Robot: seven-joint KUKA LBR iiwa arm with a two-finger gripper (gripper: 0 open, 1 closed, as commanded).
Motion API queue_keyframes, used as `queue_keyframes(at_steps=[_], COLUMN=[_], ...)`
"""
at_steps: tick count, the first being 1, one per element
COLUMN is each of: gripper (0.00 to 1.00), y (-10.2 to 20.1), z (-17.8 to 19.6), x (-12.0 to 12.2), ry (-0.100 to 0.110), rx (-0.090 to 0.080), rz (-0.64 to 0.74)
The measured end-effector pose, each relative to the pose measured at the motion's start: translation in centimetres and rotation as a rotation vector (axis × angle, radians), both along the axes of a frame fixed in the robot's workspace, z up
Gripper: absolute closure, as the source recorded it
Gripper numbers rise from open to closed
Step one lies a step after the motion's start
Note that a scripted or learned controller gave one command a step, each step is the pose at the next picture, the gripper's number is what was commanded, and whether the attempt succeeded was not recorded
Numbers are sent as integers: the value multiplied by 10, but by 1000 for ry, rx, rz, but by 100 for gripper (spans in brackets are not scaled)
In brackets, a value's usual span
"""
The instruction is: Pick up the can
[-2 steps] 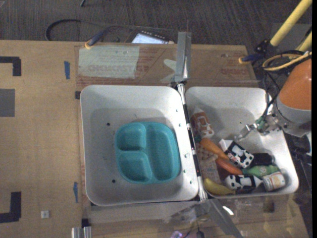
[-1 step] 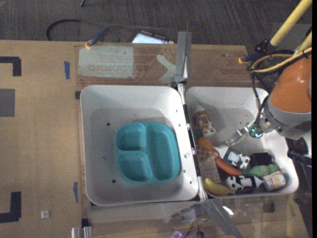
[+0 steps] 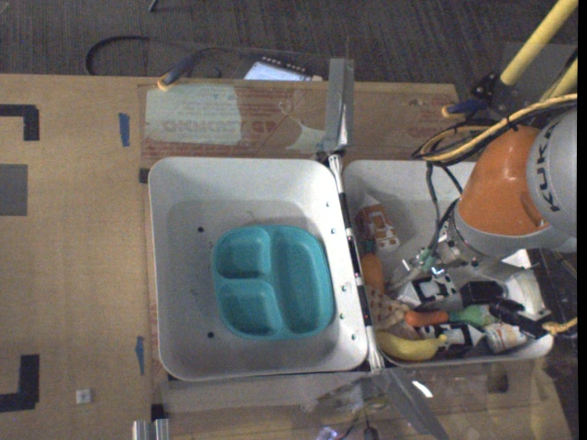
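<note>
Teal tray [image 3: 272, 280] sits in the left bin [image 3: 174, 191]. In the right bin [image 3: 390, 174], the can [image 3: 377, 228] lies near the divider, above a banana [image 3: 406, 346]. The gripper [image 3: 438, 266] hovers right of the can; I cannot tell its fingers' state.

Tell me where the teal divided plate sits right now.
The teal three-compartment plastic plate lies flat in the left white bin, towards its right and lower part, across the divider from the yellow banana and other items in the right bin.
</note>
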State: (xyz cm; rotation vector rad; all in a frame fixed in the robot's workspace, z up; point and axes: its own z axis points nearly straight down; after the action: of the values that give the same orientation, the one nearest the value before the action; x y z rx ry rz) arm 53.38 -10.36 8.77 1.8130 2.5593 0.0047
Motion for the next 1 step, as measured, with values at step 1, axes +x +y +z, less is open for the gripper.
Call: queue_keyframes(at_steps=[1], gripper=[0], y=[37], z=[96], x=[-38], ry=[4], rx=[1], rz=[-253])
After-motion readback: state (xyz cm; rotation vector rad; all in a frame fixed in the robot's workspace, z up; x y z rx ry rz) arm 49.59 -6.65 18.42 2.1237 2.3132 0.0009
